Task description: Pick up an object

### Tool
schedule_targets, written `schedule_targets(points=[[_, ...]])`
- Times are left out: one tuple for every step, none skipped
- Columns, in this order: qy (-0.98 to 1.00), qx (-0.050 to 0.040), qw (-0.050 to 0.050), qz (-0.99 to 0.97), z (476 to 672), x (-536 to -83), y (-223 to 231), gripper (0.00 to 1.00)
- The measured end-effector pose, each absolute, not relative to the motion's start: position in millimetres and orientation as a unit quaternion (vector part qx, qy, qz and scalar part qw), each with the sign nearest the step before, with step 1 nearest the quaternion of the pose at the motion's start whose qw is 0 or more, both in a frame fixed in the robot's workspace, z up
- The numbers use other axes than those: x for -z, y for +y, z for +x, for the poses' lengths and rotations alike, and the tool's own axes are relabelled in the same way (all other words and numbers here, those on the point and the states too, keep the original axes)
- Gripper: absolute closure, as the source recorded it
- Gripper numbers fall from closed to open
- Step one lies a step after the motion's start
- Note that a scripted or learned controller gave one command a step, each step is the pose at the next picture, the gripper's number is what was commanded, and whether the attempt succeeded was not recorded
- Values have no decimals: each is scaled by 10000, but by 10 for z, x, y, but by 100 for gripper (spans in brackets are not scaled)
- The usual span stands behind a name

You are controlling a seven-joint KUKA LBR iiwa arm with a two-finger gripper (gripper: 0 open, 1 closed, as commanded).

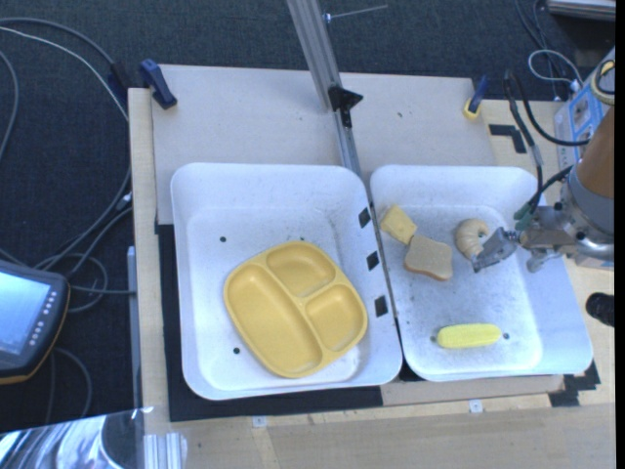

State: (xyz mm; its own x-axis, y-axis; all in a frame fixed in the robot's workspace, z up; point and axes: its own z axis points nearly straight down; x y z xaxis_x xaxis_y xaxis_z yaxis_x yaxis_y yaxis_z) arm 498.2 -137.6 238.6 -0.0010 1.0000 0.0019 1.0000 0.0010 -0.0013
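White plastic bins sit side by side in front of you on the bench. Your left bin (195, 203) holds a yellow divided plate (295, 307) with three compartments, lying flat toward the front. Your right bin (547, 311) holds four pieces of toy food: a yellow cheese wedge (397, 225) near the dividing wall, a slice of bread (430, 258) just beside it, a tan croissant (474, 234) to the right of those, and a yellow corn cob (469, 336) lying apart near the front. You'll see the gripper (491, 249) low in the right bin, just beside the croissant; whether it is parted or closed, or grips anything, cannot be told from this angle.
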Motion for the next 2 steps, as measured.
schedule_targets(points=[[-7074, 4, 6, -7068, 4983, -2386, -1377, 0], [-7074, -17, 39, -7068, 5002, -1773, -1314, 0]])
